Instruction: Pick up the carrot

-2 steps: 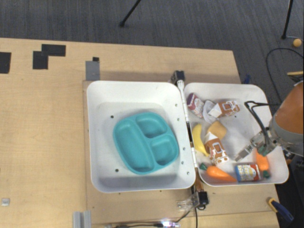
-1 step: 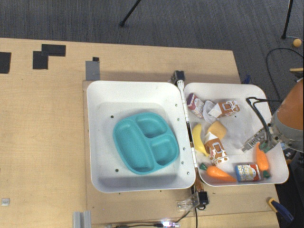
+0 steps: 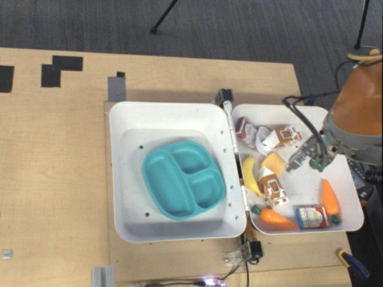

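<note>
Camera view from above: the claw (image 3: 304,158) is seen at the right of the frame, hanging over the right bin (image 3: 353,178) beside a yellow block (image 3: 274,162). Whether its fingers are spread or closed cannot be told, and nothing is seen held between them. Two carrots are found in that bin: one carrot (image 3: 330,197) lies near the right wall, below the claw and apart from it; a second carrot (image 3: 277,219) lies along the bottom edge. Between them a small jar (image 3: 310,217) is laid on its side. A banana (image 3: 249,176) and some snack packets (image 3: 285,137) are also held there. In the left bin (image 3: 122,160) a teal divided tray (image 3: 183,179) is placed.
</note>
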`<action>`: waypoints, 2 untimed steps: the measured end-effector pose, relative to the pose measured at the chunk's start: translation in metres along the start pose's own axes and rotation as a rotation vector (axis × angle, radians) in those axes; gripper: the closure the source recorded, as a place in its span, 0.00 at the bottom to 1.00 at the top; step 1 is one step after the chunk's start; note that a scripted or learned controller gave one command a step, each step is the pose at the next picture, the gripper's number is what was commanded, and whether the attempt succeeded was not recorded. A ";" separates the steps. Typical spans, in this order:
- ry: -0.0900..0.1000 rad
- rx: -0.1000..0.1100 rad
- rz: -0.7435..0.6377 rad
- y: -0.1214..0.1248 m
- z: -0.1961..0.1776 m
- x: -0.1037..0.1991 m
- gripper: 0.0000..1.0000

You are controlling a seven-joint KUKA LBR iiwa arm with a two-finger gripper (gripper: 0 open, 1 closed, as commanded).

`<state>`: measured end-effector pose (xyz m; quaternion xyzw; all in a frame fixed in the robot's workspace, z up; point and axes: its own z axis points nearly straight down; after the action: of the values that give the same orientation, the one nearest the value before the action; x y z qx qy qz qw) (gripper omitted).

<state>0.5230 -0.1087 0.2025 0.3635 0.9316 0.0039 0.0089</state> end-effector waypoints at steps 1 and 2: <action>0.006 0.007 -0.264 -0.039 0.111 -0.017 1.00; -0.001 0.007 -0.466 -0.050 0.114 -0.091 1.00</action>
<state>0.5581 -0.2074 0.0889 0.1385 0.9903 -0.0015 0.0089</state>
